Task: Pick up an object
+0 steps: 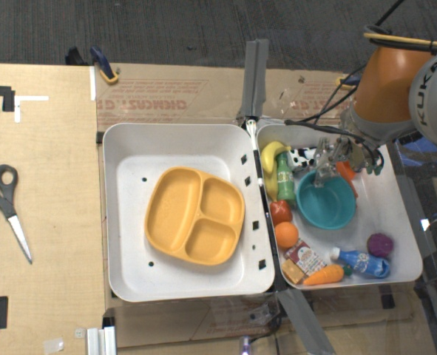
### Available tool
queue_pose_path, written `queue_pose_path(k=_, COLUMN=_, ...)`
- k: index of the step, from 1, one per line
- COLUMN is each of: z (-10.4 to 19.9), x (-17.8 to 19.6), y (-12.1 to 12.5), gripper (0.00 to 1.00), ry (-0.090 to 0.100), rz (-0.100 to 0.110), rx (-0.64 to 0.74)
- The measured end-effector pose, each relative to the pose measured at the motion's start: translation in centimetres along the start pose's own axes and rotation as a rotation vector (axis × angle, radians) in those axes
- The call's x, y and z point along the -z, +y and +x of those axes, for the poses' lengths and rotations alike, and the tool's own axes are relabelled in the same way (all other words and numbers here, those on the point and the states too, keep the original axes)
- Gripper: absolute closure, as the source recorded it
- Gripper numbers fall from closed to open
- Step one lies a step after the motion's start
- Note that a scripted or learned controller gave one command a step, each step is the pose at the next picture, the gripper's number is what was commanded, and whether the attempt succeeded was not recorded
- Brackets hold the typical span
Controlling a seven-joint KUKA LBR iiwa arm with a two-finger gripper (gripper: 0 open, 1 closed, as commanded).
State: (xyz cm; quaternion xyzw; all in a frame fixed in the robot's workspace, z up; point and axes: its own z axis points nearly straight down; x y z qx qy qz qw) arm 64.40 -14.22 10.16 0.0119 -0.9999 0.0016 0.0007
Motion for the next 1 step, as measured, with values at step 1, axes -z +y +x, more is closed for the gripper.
queue_pose_path(k=1, z=3.94, x=13.70, y=-7.95, gripper=1.00, ry=-0.007, rz=-0.002, rx=0.248)
